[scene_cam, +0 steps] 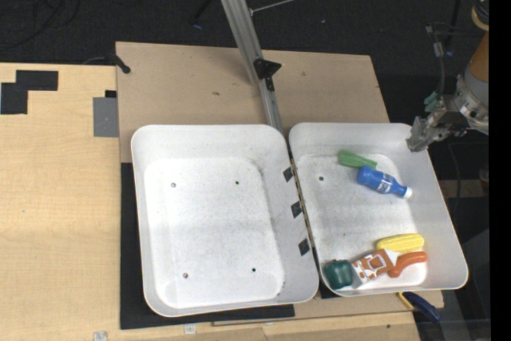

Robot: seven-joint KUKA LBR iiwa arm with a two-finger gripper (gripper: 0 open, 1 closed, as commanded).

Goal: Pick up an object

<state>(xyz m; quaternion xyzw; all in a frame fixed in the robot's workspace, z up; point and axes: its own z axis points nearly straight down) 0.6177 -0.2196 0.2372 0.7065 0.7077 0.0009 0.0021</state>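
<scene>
Blue bottle (382, 183) lies in right bin (447, 235) toward its far edge, touching a green piece (350, 160); yellow corn (400, 243), orange toy (390, 263) and dark green cup (339, 275) crowd the near edge. Gripper (421, 134) hovers over that bin's far right corner, holding nothing; can't tell how its grip is set. Left bin (152, 172) sits alongside.

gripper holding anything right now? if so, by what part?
Nothing held, as far as the view shows. The gripper sits over the right bin's upper right rim, with nothing between its fingers. The blue bottle and green piece lie in the bin.
</scene>
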